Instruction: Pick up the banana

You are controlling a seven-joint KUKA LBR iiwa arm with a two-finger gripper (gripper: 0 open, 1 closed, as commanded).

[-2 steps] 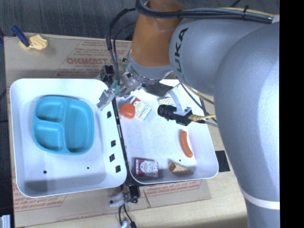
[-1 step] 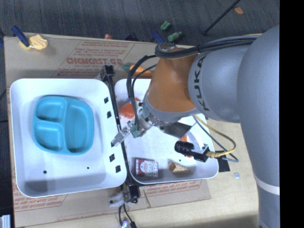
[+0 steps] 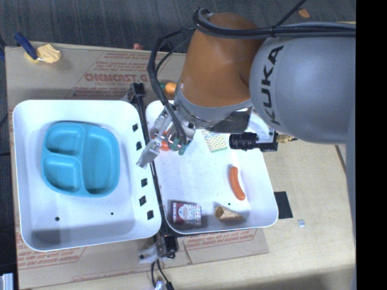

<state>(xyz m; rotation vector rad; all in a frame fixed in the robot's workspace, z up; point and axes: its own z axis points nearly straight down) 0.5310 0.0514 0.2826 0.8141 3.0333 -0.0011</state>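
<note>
Much bare floor in right bin (image 3: 263,180) beneath tool (image 3: 156,147)

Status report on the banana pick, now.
Gripper low over right bin, near its left wall; nothing seen held. Banana not identified from this angle. Visible in that bin: hot dog, dark packet, bread piece. Blue tray in left bin.

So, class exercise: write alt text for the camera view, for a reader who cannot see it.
A grey and orange robot arm reaches over the right white bin, which holds a hot dog, a small box and a bread piece. The left bin holds a blue divided tray.
</note>
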